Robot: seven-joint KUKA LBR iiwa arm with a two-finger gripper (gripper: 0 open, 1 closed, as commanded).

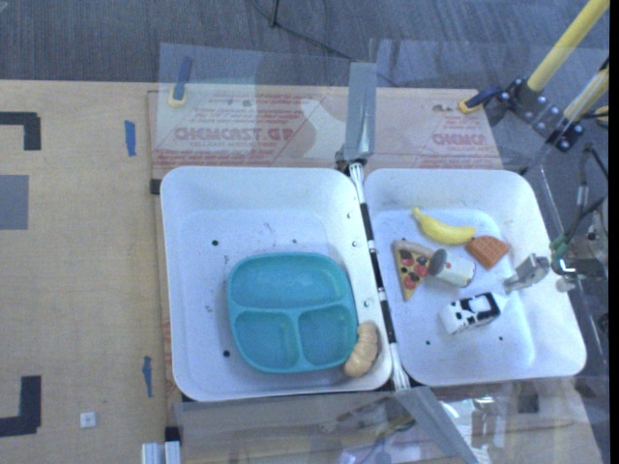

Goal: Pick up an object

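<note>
The right bin (pixel 551 356) holds a yellow banana (pixel 445 228), a pizza slice (pixel 411 267), an orange waffle-like piece (pixel 487 251), a small white bottle with a grey cap (pixel 451 270) and a black-and-white toy (pixel 471 312). In the left bin (pixel 193 211) lies a teal divided plate (pixel 290 310) with a tan bread roll (pixel 364 348) against its lower right corner. A small grey metal part that looks like my gripper (pixel 528 273) sits low at the right bin's right side, just right of the waffle piece and above the toy. Nothing is seen held in it.
A grey divider strip (pixel 360 114) runs between the bins at the back. Yellow poles and dark clamps (pixel 551 114) stand at the upper right. Cables (pixel 580 230) hang by the right bin's edge. The wooden bench (pixel 77 259) extends left.
</note>
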